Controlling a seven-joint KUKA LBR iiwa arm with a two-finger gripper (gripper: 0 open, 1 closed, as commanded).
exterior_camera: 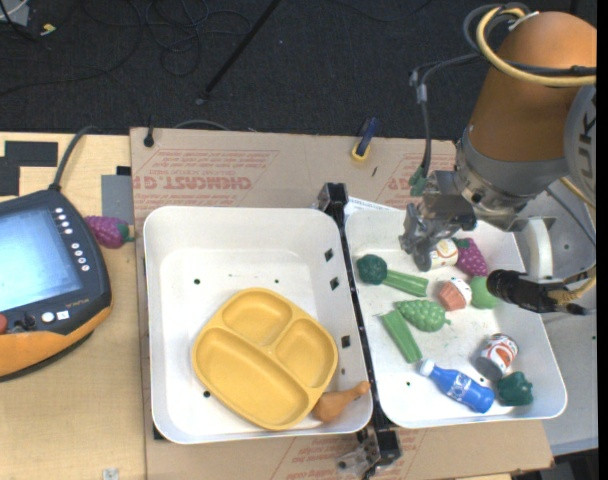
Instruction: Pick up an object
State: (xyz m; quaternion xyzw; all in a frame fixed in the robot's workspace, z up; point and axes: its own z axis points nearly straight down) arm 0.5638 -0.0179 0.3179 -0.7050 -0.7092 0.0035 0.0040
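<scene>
On the brown bench, the gripper (431, 251) sits low in the right bin (544, 388), its fingers around a small white ball (445, 253), so it should squeeze tight and lift straight up, away from the purple grapes (473, 259) beside the ball.

Right bin (389, 413) crowded; left half-open.
</scene>
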